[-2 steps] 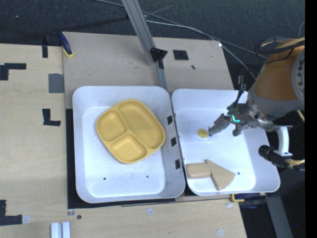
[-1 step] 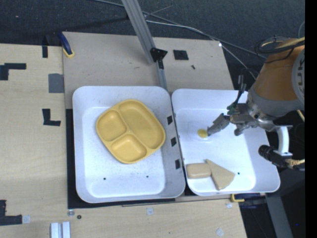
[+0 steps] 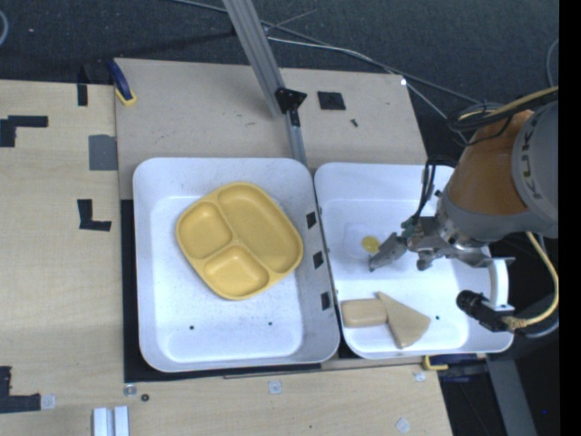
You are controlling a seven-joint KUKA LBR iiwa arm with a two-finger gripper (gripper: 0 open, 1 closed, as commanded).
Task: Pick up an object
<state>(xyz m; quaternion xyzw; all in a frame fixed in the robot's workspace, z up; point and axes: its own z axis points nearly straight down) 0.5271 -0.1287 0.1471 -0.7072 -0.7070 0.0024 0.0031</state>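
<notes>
In the right bin (image 3: pixel 381 184) a small yellow object (image 3: pixel 369 242) lies near the middle. Two tan pieces rest at the front: a rectangular block (image 3: pixel 362 312) and a wedge-shaped piece (image 3: pixel 404 321) touching it. My gripper (image 3: pixel 398 258) hangs over the right bin, just right of and slightly in front of the yellow object, its fingers spread open with nothing between them. The grey arm with its orange band (image 3: pixel 490 166) reaches in from the right.
The left bin (image 3: pixel 154 243) holds a yellow divided plate (image 3: pixel 238 239) with three compartments. A metal pole (image 3: pixel 259 44) slants down to the back of the divider between the bins. Black cables trail by the arm at the right.
</notes>
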